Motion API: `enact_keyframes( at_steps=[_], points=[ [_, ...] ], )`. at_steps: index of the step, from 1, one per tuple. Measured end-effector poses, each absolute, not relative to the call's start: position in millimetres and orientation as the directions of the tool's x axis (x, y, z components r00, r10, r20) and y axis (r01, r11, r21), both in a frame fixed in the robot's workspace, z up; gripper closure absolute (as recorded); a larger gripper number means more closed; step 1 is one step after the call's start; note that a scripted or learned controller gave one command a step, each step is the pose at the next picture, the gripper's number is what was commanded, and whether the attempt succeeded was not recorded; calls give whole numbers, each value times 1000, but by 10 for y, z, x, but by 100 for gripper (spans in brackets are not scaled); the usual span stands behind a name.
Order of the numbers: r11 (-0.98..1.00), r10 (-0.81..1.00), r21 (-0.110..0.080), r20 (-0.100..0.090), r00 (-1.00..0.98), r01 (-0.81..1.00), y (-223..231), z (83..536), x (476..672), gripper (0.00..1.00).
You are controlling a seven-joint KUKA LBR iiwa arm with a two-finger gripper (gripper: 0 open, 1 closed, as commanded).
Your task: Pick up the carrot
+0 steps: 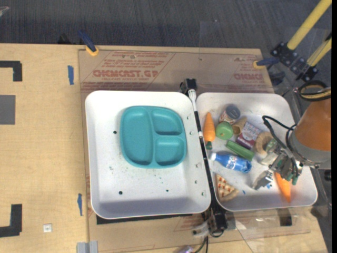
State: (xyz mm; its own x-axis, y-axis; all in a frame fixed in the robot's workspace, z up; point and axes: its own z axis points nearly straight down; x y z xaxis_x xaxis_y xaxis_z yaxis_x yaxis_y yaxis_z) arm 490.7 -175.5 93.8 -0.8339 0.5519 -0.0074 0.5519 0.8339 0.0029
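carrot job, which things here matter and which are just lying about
Belong to the job: carrot by the right bin's left wall; gripper; right bin.

Lying about: teal plate, blue bottle, pizza slice, green cylinder, left bin.

The gripper [280, 168] seemingly hides the carrot's [284, 187] upper end.

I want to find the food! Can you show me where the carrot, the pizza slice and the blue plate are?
carrot [209, 127]: camera view, middle of its orange body, by the right bin's left wall.
pizza slice [225, 187]: camera view, its topped middle, right bin.
blue plate [153, 136]: camera view, the ridge between compartments, left bin.
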Motion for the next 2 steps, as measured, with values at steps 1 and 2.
enact_keyframes(
  at_steps=[1,2],
  points=[
    [914,407,7,-16,-913,407,-1761,905,4866,0],
    [999,36,-4,-21,-999,36,-1529,912,4868,0]
  ],
)
